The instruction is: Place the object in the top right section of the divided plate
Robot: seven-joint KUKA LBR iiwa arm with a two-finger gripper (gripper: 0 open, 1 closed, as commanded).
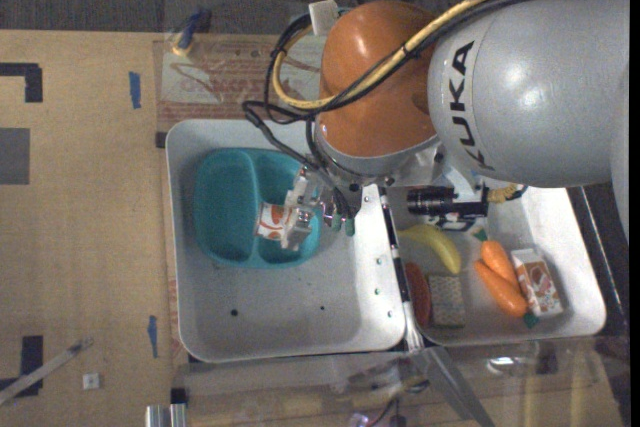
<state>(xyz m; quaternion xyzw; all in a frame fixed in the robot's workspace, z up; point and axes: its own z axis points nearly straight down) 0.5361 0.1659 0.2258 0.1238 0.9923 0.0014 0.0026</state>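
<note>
Placement step: hand over the divided plate, left bin.

The arm [500, 85] reached in from the right and covered the far part of both bins. The left bin [280, 315] carried the teal divided plate [225, 205] in its far half, with bare floor on its near side and a raised rim all round. The right bin [575, 315] held a banana [435, 245], two carrots [500, 280] and a small carton [538, 283]. The hand [300, 215] stood at the plate's right edge, its fingers closed on a small red-and-white carton [275, 223], which sat over the right-hand section. Recommended: confirm the carton was clear of the divider ridge, lower straight, then release. Clearance was judged tight toward the wall between the bins, and open toward the left.
</note>
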